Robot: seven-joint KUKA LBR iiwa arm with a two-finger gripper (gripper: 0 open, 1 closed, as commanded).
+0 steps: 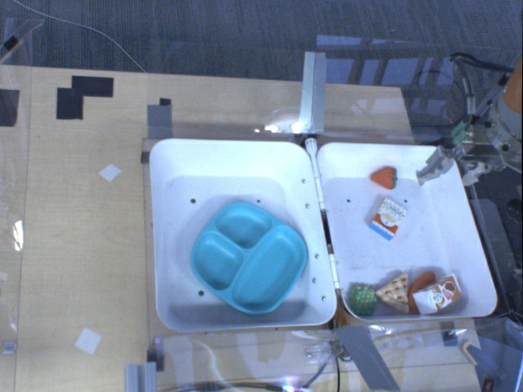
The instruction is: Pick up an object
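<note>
The right bin [458, 219] holds a toy strawberry [384, 177] near its back, and a small white and blue carton [387, 218] lies in its middle. Along the front edge lie a green broccoli piece [362, 298], a pizza slice [395, 292], a reddish sausage [422, 282] and a small brown and white carton [439, 295]. My gripper [435, 167] hangs at the bin's far right corner, to the right of the strawberry, with nothing seen between its fingers. The arm's orange band [515, 92] is at the right edge.
The left bin [176, 219] carries a blue divided plate [249, 256]. A metal post [311, 96] stands behind the seam between the bins. Black patches [82, 95] mark the wooden bench at the back left. Cables [470, 68] run by the arm at the right.
</note>
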